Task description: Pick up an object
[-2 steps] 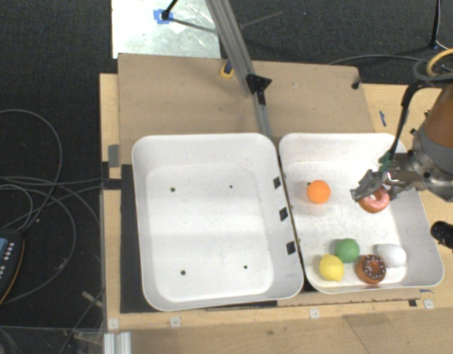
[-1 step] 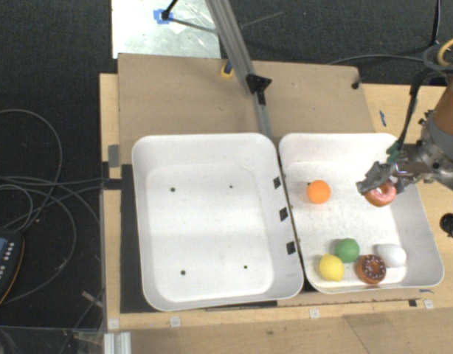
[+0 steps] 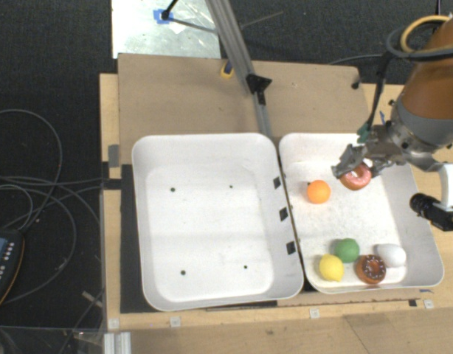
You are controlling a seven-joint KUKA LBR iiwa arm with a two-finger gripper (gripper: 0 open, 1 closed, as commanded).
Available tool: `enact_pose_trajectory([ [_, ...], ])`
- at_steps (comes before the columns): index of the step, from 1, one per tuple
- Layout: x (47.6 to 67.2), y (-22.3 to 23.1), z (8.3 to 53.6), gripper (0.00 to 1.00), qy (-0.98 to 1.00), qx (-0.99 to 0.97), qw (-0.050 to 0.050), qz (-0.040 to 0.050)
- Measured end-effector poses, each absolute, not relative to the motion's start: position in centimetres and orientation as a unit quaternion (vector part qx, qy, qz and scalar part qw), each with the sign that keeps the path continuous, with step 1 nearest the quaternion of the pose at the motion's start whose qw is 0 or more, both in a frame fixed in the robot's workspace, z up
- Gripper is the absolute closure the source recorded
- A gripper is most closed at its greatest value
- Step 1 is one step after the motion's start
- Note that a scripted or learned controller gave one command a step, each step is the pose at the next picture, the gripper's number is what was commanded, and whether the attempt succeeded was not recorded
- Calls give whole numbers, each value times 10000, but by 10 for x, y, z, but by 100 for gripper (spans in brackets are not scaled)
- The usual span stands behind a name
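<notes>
Fingers (image 3: 353, 169) clamp a pink donut (image 3: 356, 178) above the right bin (image 3: 426, 253), near its far edge.

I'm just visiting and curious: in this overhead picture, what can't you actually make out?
- Pink ring-shaped item: partly covered by the gripper; whether it is gripped or just lying beneath is unclear.
- Arm: cut off by the right and top edges of the camera view.
- White object and chocolate doughnut in the right bin: too small to tell if they touch.
</notes>
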State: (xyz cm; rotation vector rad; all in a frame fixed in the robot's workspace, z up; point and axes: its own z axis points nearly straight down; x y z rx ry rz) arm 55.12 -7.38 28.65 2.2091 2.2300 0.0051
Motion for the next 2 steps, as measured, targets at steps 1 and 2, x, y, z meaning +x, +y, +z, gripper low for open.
enact_pose_trajectory([
  [1, 577, -30, 266, 100, 7105, 7037, 4, 10],
  [2, 598, 18, 267, 100, 7106, 7036, 4, 18],
])
